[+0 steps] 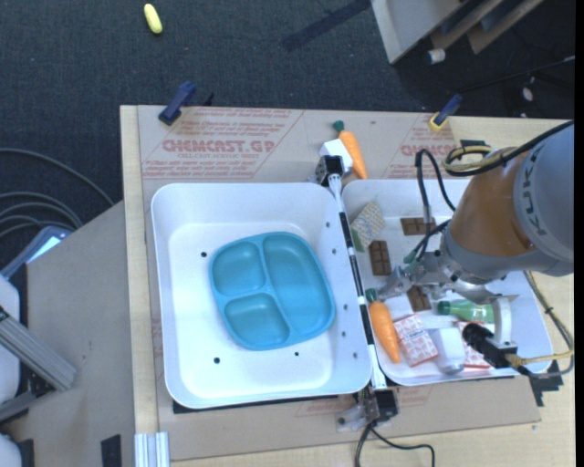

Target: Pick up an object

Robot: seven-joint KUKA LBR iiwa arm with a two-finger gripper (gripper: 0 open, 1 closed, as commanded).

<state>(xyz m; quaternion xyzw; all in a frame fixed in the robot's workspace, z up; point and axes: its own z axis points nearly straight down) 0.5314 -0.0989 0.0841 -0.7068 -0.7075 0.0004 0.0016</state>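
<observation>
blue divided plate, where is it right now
In the camera view the blue divided plate lies flat near the middle of the left bin, across the divider from the carrot in the right bin.

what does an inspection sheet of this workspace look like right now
surface: wooden bench bearing a left white bin and a right white bin
job's things: right bin holds a toy carrot, a brown bar, a red-and-white packet, a green-capped bottle
clutter: blue divided plate in left bin; second carrot on the bench
grippers: arm low over the right bin; gripper partly hidden, state unclear
cables: black cable by the arm; grey cables on the floor
surroundings: dark carpet, yellow object
</observation>
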